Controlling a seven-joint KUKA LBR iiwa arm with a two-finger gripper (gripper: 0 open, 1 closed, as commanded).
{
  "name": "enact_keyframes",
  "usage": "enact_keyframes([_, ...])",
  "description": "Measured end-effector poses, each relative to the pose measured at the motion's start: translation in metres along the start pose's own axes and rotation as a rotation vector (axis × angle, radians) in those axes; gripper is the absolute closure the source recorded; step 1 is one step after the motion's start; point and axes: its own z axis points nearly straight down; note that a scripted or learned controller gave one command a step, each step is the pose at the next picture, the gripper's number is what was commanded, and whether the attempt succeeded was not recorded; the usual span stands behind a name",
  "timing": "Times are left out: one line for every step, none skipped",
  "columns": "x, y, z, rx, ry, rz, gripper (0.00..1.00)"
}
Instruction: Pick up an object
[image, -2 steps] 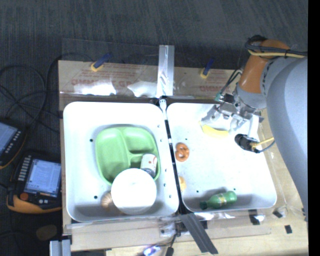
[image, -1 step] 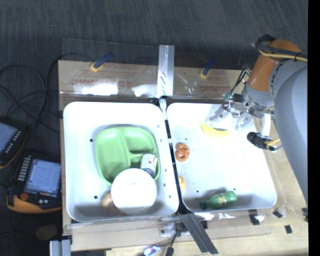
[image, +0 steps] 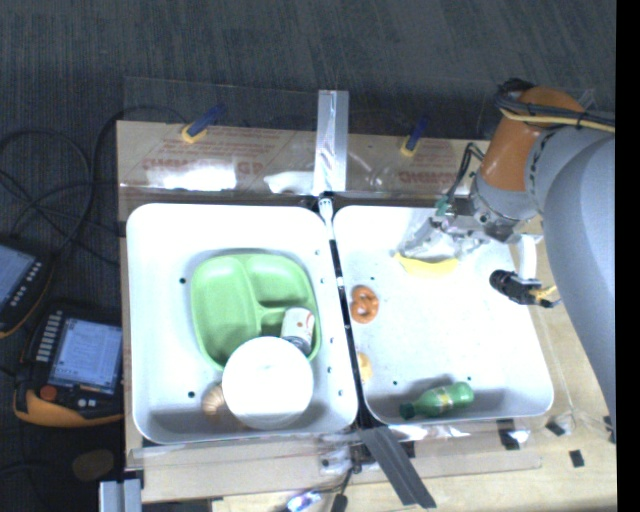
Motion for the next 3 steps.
enact_keyframes([0.010, -0.024, -0.001, -0.004, 0.005, 0.177, 0.00])
enact_keyframes([0.025, -0.040, -0.001, -0.005, 0.004, 0.211, 0.00])
enact_keyframes([0.025, -0.040, -0.011, -0.005, 0.006, 0.210, 1.00])
